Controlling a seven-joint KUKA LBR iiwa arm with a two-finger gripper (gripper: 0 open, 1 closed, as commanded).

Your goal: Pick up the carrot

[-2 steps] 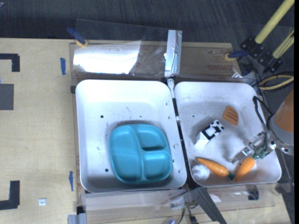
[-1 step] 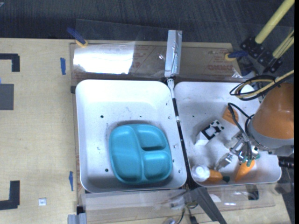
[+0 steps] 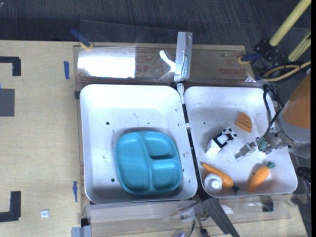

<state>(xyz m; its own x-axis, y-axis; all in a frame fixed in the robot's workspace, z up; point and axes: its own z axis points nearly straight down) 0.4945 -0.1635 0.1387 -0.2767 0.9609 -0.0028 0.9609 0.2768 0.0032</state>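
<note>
Two orange carrots lie in the right bin (image 3: pixel 197 102). One carrot (image 3: pixel 259 177) rests near the bin's front right corner with its green top pointing up and right. The other carrot (image 3: pixel 219 175) lies along the front wall, next to a white bottle (image 3: pixel 213 183). My gripper (image 3: pixel 245 151) hangs over the middle right of this bin, up and left of the right-hand carrot and apart from it. Nothing shows in its grasp. The grey arm with its orange band (image 3: pixel 298 110) reaches in from the right.
A black and white toy (image 3: pixel 223 138) and an orange wedge (image 3: pixel 243 122) lie left of and behind the gripper. The left bin (image 3: pixel 98 107) holds a blue divided plate (image 3: pixel 148 162). A yellow pole and cables sit at the back right.
</note>
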